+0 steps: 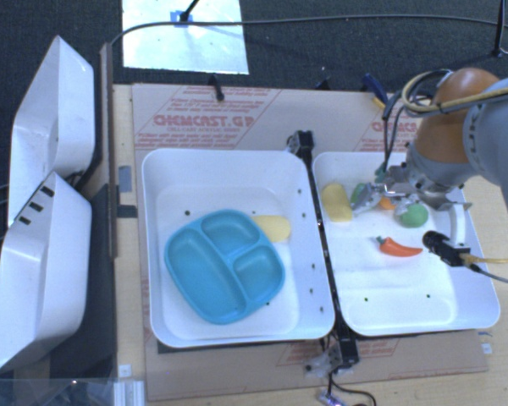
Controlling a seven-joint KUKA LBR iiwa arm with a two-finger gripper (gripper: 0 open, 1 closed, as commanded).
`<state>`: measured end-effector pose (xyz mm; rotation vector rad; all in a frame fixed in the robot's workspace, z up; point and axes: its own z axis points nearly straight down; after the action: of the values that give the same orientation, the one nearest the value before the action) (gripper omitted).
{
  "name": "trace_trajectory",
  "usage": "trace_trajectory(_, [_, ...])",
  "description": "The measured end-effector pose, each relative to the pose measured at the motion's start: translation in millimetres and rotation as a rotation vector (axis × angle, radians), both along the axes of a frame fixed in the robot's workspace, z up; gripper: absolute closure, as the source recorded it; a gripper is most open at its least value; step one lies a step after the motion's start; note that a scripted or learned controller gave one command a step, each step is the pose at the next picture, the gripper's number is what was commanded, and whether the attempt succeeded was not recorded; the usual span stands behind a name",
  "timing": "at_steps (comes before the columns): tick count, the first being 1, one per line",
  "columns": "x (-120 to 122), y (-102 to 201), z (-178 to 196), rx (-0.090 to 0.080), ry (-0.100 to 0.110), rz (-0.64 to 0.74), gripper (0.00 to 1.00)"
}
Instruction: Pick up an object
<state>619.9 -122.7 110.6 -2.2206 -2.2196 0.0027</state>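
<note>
From the overhead camera I see the desk [237, 108] carrying two white bins side by side, and my arm [478, 134] reaching in from the right over the right bin [406, 307]. The gripper [381, 191] sits low in that bin's far half, among the loose pieces, which I take as the approach for a pick. How the jaws are set I cannot tell; cables and the wrist body crowd them. Just beside the gripper lie the candidates: a pale yellow piece [337, 202] near the dividing wall, a green piece [413, 216] on the other side, and an orange pepper-like piece [400, 247] a little nearer the camera. Nothing shows lifted. In the left bin [229, 172] a blue divided tray [224, 265] rests flat, with a second yellow piece [273, 227] touching its far edge, well apart from the arm.
</note>
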Motion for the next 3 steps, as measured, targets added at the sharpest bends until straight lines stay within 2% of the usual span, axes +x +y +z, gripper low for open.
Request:
trace_trajectory(1, [1.5,0.0,12.6,0.0,-0.005,0.001,1.0])
trace_trajectory(2, [2.9,-6.1,74.0,-0.001,-0.008,0.0,1.0])
trace_trajectory(3, [3.7,-6.3,108.0,-0.001,-0.006,0.001,1.0])
